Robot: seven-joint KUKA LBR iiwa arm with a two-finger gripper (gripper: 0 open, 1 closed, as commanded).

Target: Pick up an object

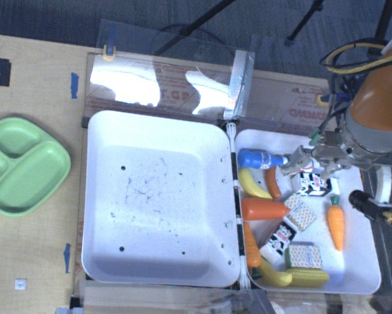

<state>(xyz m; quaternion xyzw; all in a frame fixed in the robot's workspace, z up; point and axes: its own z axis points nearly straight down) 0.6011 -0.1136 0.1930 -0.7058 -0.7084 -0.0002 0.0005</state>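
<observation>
The right white bin [362, 274] holds several toy items. Among them are a blue bottle [258, 158], a yellow banana [251, 184], a large orange carrot [266, 209], a smaller carrot [336, 226] and a black-and-white patterned piece [314, 184]. My gripper [314, 170] hangs over the far part of this bin, just above the black-and-white piece, with its fingers spread open and nothing visibly held between them.
Nearer the front lie two checkered boxes [304, 255], a black-and-white carton [281, 240] and a yellow-green banana [293, 275]. The left white bin [156, 197] sits beside it. A green divided plate [16, 165] rests on the bench at far left. Clear panels [166, 79] stand behind the bins.
</observation>
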